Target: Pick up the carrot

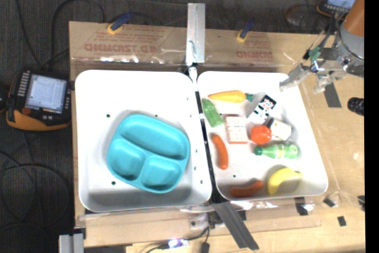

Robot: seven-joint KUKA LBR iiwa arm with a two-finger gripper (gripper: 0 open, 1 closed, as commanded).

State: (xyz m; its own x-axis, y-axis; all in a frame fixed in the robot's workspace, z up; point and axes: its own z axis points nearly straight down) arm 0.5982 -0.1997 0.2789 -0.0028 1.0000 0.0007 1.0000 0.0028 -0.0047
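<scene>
One tapered orange carrot [227, 95], smooth, plastic-looking.

Even, diffuse overhead illumination. The two white bins [83, 127] are bright and close to washed out along their rims, while the dark carpet [35, 9] beyond the table's far edge is dim. Shadows are soft and short, as beneath the blue tray [148, 151]. Glare marks the clear plastic sheet [142, 47] at the table's far edge. Overall definition is low and slightly soft.
</scene>
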